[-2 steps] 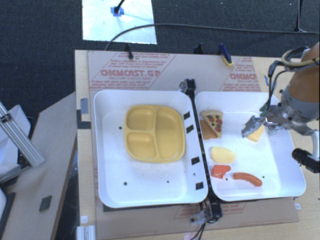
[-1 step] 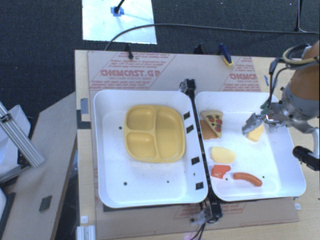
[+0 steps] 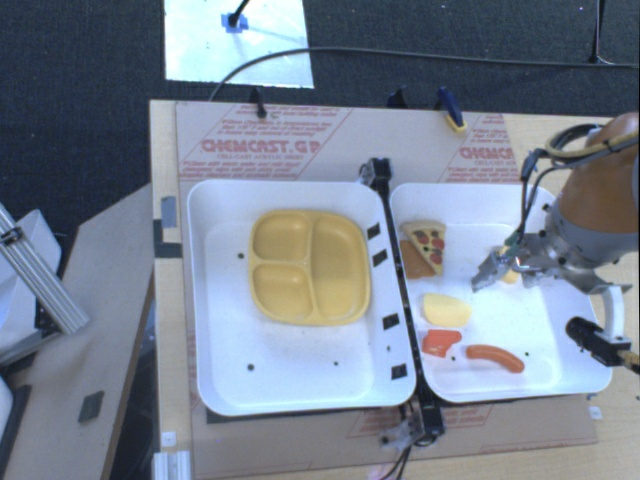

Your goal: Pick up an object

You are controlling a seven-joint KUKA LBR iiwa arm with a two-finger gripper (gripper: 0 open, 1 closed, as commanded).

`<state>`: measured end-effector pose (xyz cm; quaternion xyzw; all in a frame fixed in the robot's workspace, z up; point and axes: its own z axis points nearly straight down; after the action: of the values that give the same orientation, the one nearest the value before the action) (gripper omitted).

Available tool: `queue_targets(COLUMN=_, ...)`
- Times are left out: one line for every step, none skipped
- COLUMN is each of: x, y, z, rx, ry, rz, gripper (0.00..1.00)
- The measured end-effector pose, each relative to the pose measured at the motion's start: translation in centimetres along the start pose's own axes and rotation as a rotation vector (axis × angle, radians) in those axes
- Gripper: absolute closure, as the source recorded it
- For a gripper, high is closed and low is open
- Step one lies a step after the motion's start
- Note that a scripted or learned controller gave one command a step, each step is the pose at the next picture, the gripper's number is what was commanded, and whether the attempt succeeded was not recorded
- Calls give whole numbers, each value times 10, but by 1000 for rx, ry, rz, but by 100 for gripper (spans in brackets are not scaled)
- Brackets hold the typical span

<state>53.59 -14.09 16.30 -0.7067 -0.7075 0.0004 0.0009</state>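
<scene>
Hovering: gripper [image 3: 497, 271] over rt bin [image 3: 560, 383], nr pizza slice [image 3: 424, 245]

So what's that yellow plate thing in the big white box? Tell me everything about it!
The yellow plate is a divided tray that looks like smooth plastic, squarish with rounded corners. Raised ridges split it into three sections: a tall one on the right side of the view and two smaller ones stacked on the left. It lies flat, right way up, turned a little askew, near the middle of the left white bin. Nothing sits in its sections, and it touches only the bin floor under it.
</scene>
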Motion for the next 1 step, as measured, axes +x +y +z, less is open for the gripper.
queue_targets(x=-2, y=-9, z=47, rx=0, ry=0, rz=0, gripper=0)
